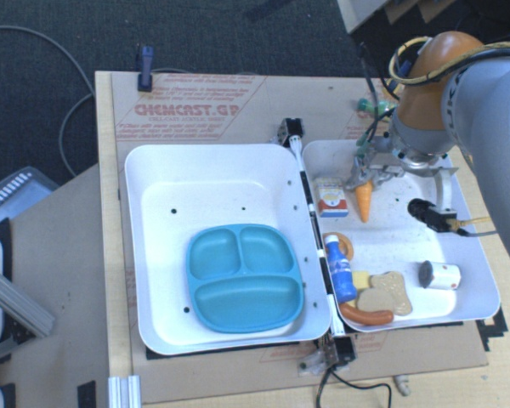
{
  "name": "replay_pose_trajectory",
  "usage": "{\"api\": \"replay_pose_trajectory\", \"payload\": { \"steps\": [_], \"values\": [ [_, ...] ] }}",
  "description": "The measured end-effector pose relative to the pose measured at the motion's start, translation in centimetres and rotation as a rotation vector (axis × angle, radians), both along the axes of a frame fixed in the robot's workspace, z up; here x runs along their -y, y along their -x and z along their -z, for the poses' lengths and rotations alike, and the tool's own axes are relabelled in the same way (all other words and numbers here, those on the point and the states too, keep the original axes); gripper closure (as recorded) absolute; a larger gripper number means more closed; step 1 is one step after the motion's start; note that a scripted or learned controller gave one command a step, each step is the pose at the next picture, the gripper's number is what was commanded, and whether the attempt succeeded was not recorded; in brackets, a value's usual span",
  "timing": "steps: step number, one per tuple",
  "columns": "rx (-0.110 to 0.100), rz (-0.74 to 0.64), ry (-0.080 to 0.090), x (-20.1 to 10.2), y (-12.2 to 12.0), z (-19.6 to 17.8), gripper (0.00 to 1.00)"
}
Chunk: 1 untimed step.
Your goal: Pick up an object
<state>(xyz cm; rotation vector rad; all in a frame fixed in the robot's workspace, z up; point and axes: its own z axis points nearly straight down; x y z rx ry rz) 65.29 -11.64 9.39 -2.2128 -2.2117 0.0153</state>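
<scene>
Hand poised over the toy carrot in the right bin

Nearest lay the toy sausage, toast and blue bottle; beyond the bottle stood the carrot, long axis near-to-far, tip nearer. The hand met its far end, whether clenched or released I cannot tell. The blue divided plate sat left.

A small orange toy carrot stands nearly upright in the right bin, near its back-left corner, pointed end down, top between the gripper fingers.
</scene>
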Motion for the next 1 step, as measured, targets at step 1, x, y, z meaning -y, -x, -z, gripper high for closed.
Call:
{"api": "replay_pose_trajectory", "payload": {
  "steps": [1],
  "values": [
    [0.016, -0.002, 0.001, -7.48, 4.64, -9.14, 1.00]
  ]
}}
